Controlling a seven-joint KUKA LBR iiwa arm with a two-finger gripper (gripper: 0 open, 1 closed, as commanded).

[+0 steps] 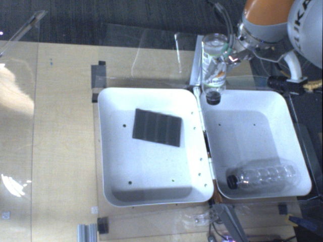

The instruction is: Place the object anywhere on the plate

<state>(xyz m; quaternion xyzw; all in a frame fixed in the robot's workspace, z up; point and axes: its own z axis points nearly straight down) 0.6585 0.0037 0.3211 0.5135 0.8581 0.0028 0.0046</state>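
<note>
Pale wooden worktop (50, 135) carried two white bins, and the jaws (228, 55) appeared clamped on a clear plastic bottle (214, 67) hanging cap-down, mid-carry; next, a judged traverse leftward and down to the dark plate (157, 127).

Two bins side by side on the worktop (55, 150), with the arm at two o'clock.

The left bin (113, 185) holds a flat plate (157, 127) lying toward its eleven o'clock part. The right bin (272, 105) holds a bottle (262, 175) on its side at its five o'clock corner, cap end toward nine o'clock. Above the right bin's eleven o'clock corner a second bottle (215, 64) hangs cap-down beside the end effector (233, 52), seemingly in its grip.
</note>
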